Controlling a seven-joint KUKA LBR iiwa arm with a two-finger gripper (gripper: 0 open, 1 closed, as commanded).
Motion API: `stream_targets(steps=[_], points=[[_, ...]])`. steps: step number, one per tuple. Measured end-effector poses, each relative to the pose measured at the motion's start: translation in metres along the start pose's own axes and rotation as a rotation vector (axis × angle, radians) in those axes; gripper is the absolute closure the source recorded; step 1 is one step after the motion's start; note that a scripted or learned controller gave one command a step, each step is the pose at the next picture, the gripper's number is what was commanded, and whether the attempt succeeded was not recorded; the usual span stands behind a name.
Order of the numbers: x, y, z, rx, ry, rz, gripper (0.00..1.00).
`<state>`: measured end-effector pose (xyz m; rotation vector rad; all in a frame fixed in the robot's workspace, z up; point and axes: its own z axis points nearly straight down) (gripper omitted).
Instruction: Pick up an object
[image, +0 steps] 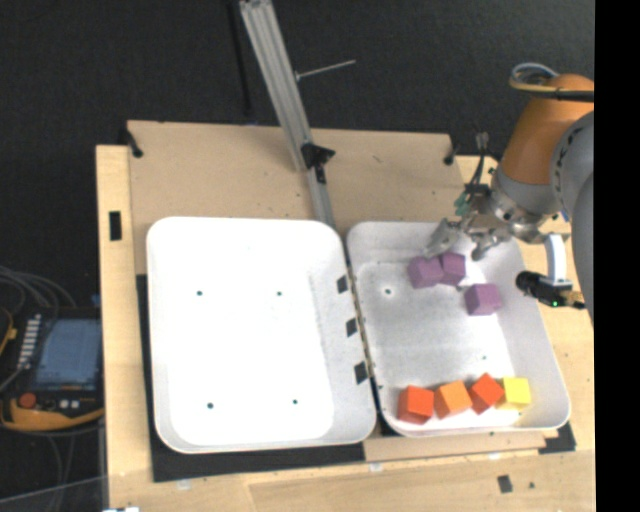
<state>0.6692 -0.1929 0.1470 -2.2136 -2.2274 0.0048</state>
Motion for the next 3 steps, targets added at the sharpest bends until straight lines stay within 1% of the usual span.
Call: stream_targets(steps=[1,2,3], points=[[-0.002,0.006,0.018,-0.024,-0.006,-0.003,0.0],[-0.004,0.007,0.007,-0.028,-0.009,-0.007,1.0],[-0.002,0.008,-0.059,-0.012,-0.002,0.001,1.0]])
